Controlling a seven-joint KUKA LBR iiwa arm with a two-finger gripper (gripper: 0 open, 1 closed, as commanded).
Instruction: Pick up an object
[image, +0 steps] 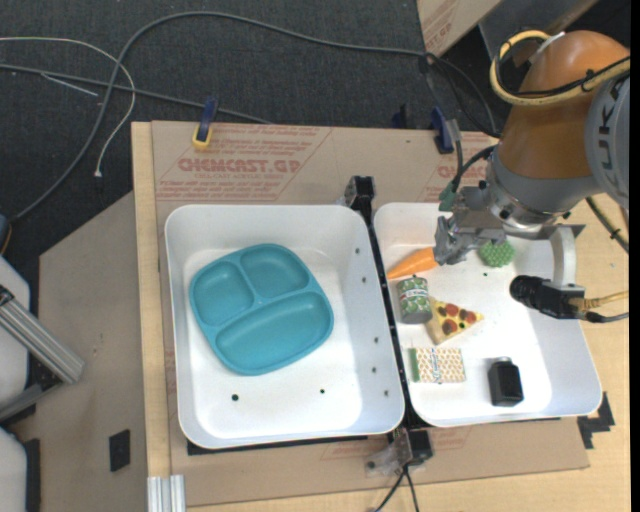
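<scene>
My gripper hangs over the upper part of the right bin, just right of an orange toy carrot. A green bumpy object lies right of the gripper, partly hidden by the wrist. Below the carrot stands a small green can. A pizza slice toy lies beside the can. A flat patterned packet and a black block rest near the bin's front. Nothing shows between the fingers.
The left bin holds a blue divided plate. A black clamp sits at the top between the bins. The arm's black side fitting juts over the right bin. Cables lie on the dark floor behind the bench.
</scene>
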